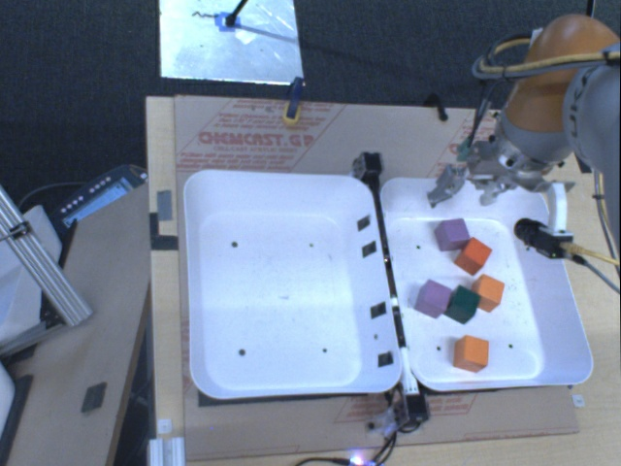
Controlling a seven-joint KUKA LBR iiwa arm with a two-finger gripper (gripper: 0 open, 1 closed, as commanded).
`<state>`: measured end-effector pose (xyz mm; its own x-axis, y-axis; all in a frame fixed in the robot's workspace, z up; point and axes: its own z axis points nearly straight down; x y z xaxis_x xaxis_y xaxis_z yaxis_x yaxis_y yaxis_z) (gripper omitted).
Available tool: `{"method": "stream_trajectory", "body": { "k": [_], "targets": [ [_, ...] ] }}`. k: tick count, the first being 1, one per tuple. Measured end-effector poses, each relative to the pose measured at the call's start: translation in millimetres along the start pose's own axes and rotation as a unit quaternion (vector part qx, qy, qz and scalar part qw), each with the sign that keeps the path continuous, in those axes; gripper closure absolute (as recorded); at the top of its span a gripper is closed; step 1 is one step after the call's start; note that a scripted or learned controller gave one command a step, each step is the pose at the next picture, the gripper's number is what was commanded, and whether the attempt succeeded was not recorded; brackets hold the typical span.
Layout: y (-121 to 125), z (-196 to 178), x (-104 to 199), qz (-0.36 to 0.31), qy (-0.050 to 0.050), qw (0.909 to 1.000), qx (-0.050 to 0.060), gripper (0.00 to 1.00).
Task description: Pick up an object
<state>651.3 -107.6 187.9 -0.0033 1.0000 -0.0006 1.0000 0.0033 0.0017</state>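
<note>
Bench [252,124], brown board w/ red lettering, carries two shallow white bins side by side. Left bin [209,260] is the bigger-looking of the two and sits w/ its right rim against the right bin [558,348], black clips along the shared edge. Arm [558,76] comes in at the top right corner, grey w/ orange band, wrist over the far rim of the right bin. Claw [469,184] hangs at the far edge of the right bin, nearer its far left corner; its fingers stand apart, fairly wide, w/ nothing between them. All the blocks lie in the right bin, none touched by the claw. Purple block [451,233] sits closest to the claw, toward the far edge, approx. mid-width. Orange-red block [473,256] is just beside it on the near right, touching or almost. Second purple block [434,298] lies near the bin's centre, toward the left rim. Dark green block [463,305] is pressed against that purple one's right side. Orange block [488,291] touches the green one on its far right. Another orange block [471,352] sits alone toward the near edge, apart from the cluster. Shiny foil sheet [231,25] lies beyond the bench's far edge, top left.
</note>
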Motion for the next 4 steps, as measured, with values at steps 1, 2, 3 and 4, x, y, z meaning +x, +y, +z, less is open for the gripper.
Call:
{"method": "stream_trajectory", "body": {
  "k": [1,2,3,4],
  "targets": [
    [-3.2,98.9,-49.8,0.002,0.0,1.0,0.002,0.0],
    [-0.8,83.0,-47.2,0.0,0.0,1.0,-0.001,1.0],
    [18.5,89.8,20.9,-0.003,0.001,1.0,0.0,1.0],
    [20.0,-3.4,75.6,-0.004,0.001,1.0,-0.005,1.0]
  ]
}}
